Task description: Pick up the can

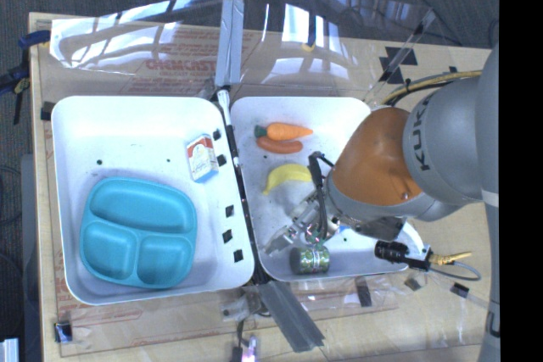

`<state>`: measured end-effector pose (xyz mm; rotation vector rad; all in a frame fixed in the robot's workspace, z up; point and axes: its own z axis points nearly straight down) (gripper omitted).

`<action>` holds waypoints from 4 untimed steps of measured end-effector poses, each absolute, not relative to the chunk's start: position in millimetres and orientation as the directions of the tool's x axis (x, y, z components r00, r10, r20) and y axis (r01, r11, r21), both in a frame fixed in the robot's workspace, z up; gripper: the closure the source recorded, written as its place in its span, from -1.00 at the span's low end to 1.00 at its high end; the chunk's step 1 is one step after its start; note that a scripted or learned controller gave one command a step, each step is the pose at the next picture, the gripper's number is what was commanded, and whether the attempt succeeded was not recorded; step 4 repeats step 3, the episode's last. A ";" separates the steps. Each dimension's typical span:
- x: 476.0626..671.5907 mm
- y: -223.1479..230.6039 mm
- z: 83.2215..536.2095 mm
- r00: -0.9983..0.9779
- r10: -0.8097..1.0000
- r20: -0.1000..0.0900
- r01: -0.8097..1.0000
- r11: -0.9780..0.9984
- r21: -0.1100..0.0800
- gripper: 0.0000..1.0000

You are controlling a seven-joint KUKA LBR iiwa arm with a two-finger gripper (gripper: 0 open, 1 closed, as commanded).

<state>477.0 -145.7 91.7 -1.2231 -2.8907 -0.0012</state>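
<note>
A small green and silver can (pixel 312 259) lies on its side near the front edge of the right bin (pixel 356 108). My gripper (pixel 309 231) hangs directly above and just behind the can, reaching down from the grey and orange arm (pixel 382 165) that covers the right half of this bin. Whether the gripper touches the can cannot be told from here.
In the right bin, a carrot (pixel 287 131) and a red-orange piece (pixel 280 146) lie at the back, with a yellow banana (pixel 288 176) behind the gripper. The left bin (pixel 85 119) holds a blue divided plate (pixel 138 231) and a small red and white pack (pixel 200 157).
</note>
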 end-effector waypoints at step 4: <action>479.8 -193.3 103.4 -0.813 0.583 -0.004 0.583 0.813 0.003 -1.00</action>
